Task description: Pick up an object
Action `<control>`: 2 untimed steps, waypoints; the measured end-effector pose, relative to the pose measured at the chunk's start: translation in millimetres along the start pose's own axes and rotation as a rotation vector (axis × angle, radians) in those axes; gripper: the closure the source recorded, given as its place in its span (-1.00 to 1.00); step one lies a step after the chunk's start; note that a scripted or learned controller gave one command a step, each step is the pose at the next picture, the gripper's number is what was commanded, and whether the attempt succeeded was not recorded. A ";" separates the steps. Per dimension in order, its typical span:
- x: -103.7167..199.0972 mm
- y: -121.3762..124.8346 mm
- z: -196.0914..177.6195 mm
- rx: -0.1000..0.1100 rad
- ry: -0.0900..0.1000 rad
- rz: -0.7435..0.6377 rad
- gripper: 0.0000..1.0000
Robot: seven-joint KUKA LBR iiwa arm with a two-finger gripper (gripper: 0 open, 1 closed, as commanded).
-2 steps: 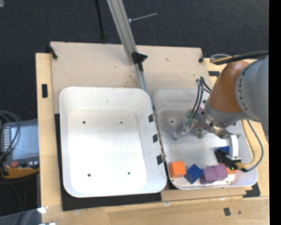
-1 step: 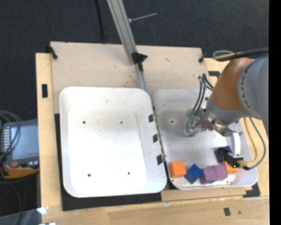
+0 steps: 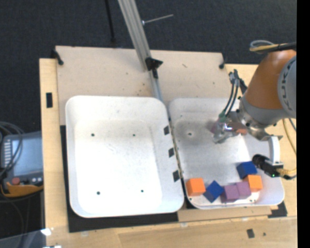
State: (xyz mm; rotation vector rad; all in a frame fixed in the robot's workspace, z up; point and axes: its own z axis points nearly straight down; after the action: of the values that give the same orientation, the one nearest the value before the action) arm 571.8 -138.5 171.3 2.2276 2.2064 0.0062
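My gripper (image 3: 220, 129) hangs over the upper middle of the right bin (image 3: 196, 112), below the grey arm with its orange band. Several small blocks lie along that bin's near edge. An orange block (image 3: 196, 186) sits at the left of the row, then a blue block (image 3: 214, 190) and two purple blocks (image 3: 236, 191). Another blue block (image 3: 246, 169) and a second orange block (image 3: 255, 182) lie at the right end. All the blocks are well below the gripper, toward the bin's front.
The left bin (image 3: 119, 154) lies beside the right one, with a low rim between them. A slanted aluminium bar (image 3: 137, 30) rises from the bench behind the bins. A handheld controller (image 3: 18, 161) rests off the bench's left side.
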 end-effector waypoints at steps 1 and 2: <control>-8.7 -1.3 -47.2 0.000 -0.001 0.001 1.00; -10.1 0.7 -100.6 0.000 -0.001 -0.012 1.00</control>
State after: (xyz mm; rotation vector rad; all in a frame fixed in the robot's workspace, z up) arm 571.7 -148.5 271.9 2.2137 2.2195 0.0060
